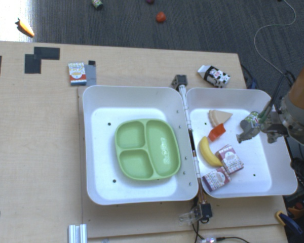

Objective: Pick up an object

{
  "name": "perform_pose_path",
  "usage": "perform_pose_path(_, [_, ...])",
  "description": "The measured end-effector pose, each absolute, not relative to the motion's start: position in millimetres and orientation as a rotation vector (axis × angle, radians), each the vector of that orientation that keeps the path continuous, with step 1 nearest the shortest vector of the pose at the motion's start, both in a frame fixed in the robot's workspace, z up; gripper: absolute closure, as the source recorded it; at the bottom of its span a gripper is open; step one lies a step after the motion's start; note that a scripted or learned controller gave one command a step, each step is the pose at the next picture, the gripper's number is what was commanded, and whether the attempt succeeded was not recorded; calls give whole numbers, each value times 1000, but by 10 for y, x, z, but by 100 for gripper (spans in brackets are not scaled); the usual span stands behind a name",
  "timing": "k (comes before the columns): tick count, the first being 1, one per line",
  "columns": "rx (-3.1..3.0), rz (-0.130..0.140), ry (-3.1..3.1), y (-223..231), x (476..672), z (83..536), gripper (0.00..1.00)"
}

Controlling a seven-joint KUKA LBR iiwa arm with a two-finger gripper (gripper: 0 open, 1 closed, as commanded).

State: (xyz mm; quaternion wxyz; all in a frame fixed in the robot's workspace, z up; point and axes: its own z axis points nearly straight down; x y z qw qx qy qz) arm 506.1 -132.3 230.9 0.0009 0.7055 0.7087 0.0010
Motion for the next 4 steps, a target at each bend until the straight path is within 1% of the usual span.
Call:
perform_pose_path(1, [2211, 17, 2216, -975, 4980, 1041, 0])
perform_pose_path(2, [2203, 26, 2202, -914, 4958, 954, 0])
perform_pose_path(4, [2202, 24, 2199, -875, 4954, 947, 0])
